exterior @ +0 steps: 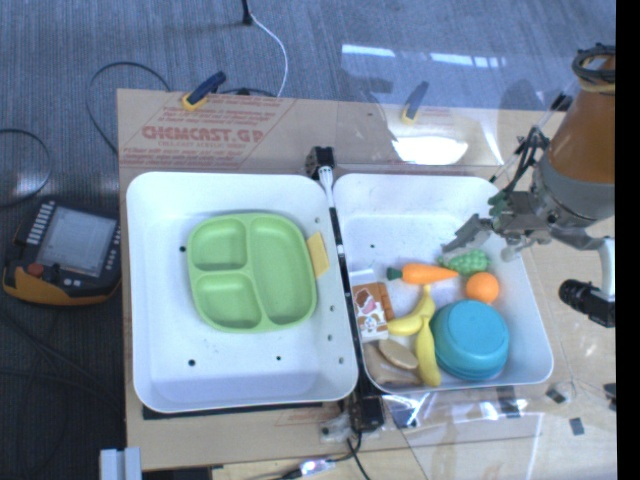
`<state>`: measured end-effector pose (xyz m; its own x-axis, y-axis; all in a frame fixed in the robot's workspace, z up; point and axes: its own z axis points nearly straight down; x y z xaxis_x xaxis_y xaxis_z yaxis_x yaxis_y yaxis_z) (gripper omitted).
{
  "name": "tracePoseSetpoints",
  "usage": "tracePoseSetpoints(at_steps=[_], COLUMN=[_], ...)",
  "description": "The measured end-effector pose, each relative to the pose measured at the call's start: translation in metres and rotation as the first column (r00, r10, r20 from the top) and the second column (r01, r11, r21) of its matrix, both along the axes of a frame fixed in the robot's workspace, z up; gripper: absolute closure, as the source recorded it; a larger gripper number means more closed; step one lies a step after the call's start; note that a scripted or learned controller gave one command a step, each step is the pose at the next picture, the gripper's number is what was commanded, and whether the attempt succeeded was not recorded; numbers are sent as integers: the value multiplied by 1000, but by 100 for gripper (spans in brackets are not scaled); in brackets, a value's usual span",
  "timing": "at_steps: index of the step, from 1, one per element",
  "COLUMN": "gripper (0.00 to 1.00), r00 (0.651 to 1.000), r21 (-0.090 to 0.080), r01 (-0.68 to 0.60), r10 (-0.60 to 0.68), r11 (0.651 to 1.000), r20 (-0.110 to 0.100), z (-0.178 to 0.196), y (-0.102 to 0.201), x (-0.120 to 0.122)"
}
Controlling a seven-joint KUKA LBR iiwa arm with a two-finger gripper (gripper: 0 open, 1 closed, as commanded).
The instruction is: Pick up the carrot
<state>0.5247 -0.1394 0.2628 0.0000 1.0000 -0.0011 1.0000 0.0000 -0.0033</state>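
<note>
Claw point(487, 230) hangs over the right bin point(400, 193), near its right wall, fingers spread and pinching nothing. The carrot point(428, 274) lies on the bin floor just below and left of the claw, orange tip pointing right, green end left; not touching the fingers.

A knobbly green piece point(468, 262) sits directly under the claw, touching the carrot's tip. An orange point(482, 287) is just below that. Further below the claw: a blue bowl point(474, 340), upturned (rim down, as far as I can tell). A banana point(422, 334) runs left of the bowl, with a small printed packet point(371, 308) and a slice of bread point(396, 354) beside it.

Well left of the claw, the left bin point(160, 298) holds a green divided plate point(248, 271).
</note>
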Motion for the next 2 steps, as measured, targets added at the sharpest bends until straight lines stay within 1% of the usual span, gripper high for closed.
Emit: tracePoseSetpoints(at_steps=[1, 2], gripper=[0, 0], r00=[999, 999], r21=[-5, -4], r01=[42, 37], r10=[-42, -37], r11=[999, 999], r20=[28, 15], z=[-140, -172], y=[15, 45], x=[-7, 68])
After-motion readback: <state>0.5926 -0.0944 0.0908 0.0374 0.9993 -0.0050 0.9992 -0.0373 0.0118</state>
